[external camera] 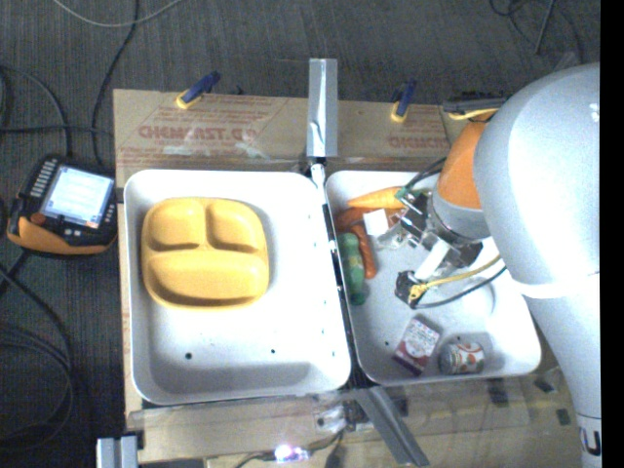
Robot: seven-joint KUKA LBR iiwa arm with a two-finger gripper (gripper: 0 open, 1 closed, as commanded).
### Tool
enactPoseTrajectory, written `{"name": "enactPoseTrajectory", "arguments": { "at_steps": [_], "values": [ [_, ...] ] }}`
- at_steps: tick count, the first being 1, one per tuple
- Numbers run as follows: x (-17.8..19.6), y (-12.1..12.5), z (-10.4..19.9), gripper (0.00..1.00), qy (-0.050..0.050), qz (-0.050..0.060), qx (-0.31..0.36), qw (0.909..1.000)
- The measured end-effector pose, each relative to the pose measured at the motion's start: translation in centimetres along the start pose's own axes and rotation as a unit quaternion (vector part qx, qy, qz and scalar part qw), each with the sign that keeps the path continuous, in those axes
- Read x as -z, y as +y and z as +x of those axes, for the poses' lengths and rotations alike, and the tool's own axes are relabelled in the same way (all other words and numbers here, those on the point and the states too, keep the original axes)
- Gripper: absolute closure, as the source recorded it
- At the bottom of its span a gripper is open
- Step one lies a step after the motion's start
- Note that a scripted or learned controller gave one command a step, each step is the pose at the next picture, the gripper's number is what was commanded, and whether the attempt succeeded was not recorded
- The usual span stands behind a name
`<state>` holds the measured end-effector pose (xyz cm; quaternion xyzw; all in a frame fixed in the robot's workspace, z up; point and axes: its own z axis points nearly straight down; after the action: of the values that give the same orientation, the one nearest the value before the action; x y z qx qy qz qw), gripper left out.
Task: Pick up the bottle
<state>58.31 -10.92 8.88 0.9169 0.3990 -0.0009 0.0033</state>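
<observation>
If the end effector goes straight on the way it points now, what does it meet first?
Likely the orange item just ahead of the end effector, with the green bottle next, by the left wall of the right bin; depth is unclear.

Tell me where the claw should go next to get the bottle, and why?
Probably a small shift toward the left wall of the right bin, then down. The green bottle lies flat along that wall, with an orange piece right beside it, and the claw sits just beside it, not over it. Centring first should give a cleaner grab.
</observation>
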Motion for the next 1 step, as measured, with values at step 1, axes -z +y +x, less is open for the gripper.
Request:
{"name": "enactPoseTrajectory", "arguments": {
  "at_steps": [1],
  "values": [
    [9.41,-1.97,0.99,0.0,0.0,0.004,0.055,0.9985]
  ]
}}
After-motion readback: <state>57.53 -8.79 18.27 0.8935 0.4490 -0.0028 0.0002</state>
